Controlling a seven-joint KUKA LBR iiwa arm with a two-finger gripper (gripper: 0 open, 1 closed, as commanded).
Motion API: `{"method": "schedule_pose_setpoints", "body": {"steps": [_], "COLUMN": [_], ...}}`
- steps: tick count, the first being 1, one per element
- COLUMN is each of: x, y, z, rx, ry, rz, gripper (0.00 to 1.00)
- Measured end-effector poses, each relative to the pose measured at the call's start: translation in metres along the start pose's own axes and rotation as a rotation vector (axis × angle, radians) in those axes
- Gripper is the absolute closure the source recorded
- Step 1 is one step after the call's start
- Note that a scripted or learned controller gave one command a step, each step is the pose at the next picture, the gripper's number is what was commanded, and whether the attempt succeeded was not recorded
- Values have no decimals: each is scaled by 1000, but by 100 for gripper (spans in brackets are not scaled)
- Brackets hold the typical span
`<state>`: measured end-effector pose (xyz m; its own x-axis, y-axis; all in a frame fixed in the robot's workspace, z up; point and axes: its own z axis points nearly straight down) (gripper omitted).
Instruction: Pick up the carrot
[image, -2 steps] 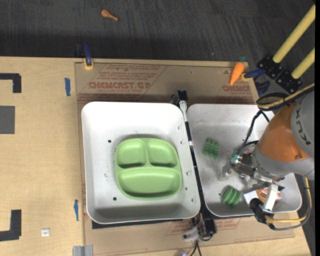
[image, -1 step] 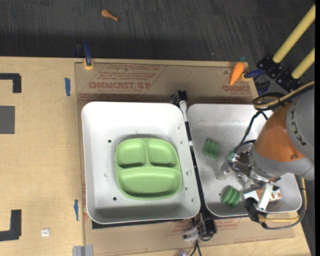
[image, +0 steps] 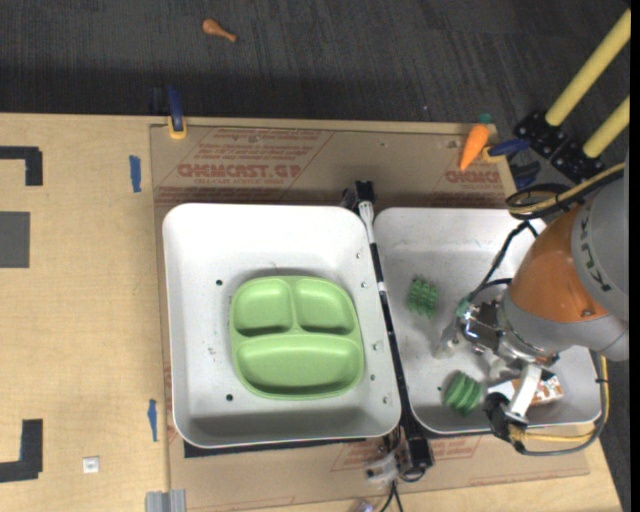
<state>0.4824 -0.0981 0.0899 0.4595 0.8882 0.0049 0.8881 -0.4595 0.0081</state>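
Observation:
A small orange piece (image: 546, 388), which may be the carrot, lies in the front right corner of the right bin (image: 440, 232). The arm hides most of it. The grey arm with its orange band (image: 555, 285) reaches into this bin from the right. My gripper (image: 470, 328) hangs low over the bin's middle, left of the orange piece. It sits between a green ridged block (image: 422, 295) and a green round toy (image: 462, 391).
The left bin (image: 190, 300) holds a green divided plate (image: 296, 335). Orange and blue clamps (image: 476, 146) sit on the bench's far edge. Cables (image: 545, 432) loop along the right bin's front rim. Yellow poles (image: 596, 60) stand at the far right.

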Motion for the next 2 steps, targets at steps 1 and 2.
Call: {"method": "schedule_pose_setpoints", "body": {"steps": [1, 2], "x": [2, -38], "y": [-4, 18], "z": [-4, -116], "rx": [7, 8], "ry": [-6, -6], "rz": [460, 163], "gripper": [0, 0]}}
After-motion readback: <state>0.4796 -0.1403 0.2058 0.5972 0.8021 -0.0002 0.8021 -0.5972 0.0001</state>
